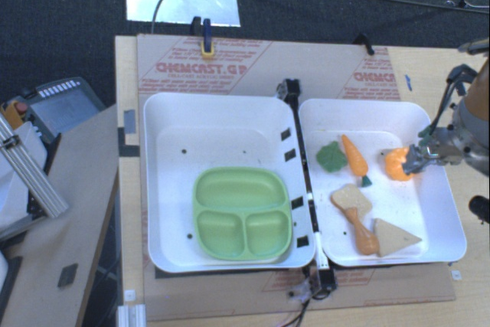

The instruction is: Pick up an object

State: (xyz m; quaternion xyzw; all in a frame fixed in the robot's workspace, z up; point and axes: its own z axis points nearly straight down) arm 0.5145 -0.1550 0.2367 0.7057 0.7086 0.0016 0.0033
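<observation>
The right bin (429, 119) holds several toy foods: a green leafy piece (331, 157), an orange carrot (354, 155), a round orange fruit (394, 163), a tan bread slice (351, 200), a brown drumstick-like piece (362, 232) and a pale wedge (394, 237). My gripper (417, 158) reaches in from the right and sits low in the bin, right against the orange fruit's right side. Its tip is dark and small in the camera view, and part of the fruit's right edge is hidden behind it.
The left bin (176, 119) holds a green divided plate (243, 211). A black divider strip (300, 172) runs between the two bins. The arm's body (471, 126) hangs over the right bin's right wall. Cardboard (230, 61) lies under both bins.
</observation>
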